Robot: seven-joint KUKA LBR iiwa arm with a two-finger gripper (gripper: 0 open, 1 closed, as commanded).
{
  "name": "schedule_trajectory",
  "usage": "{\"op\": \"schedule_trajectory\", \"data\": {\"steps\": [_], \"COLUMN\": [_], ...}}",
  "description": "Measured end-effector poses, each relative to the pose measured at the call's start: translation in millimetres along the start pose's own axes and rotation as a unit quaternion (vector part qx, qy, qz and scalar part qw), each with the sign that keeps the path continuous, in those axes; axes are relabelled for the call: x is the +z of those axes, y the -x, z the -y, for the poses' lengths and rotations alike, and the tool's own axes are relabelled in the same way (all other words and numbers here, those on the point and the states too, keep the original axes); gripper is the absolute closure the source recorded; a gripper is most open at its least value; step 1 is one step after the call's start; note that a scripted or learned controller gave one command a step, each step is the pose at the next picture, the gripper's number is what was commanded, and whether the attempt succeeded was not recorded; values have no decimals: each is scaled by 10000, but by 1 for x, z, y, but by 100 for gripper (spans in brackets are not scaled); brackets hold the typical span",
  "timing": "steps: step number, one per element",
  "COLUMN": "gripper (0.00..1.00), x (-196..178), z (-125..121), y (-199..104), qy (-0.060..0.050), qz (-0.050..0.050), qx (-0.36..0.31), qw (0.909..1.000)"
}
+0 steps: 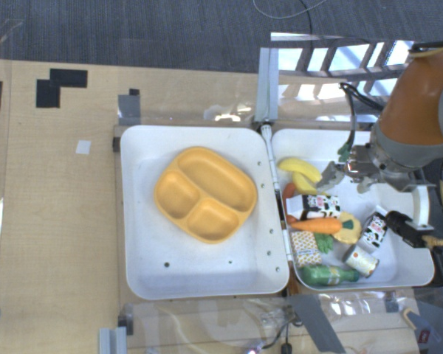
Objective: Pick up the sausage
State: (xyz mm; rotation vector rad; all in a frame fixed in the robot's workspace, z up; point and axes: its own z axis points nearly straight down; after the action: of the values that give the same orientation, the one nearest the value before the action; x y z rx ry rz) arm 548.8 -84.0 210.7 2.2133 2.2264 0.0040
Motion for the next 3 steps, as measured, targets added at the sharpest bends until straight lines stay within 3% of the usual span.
{"op": "schedule_trajectory", "data": {"steps": [1, 2, 3], "gripper": [0, 0, 0], "x": [72, 97, 102], "z": [52, 39, 23], "y": [67, 110, 51], "qy": [-2, 203, 294], "qz": [5, 89, 143], "qx": [76, -260, -299], "qw": [10000, 9994, 9990]}}
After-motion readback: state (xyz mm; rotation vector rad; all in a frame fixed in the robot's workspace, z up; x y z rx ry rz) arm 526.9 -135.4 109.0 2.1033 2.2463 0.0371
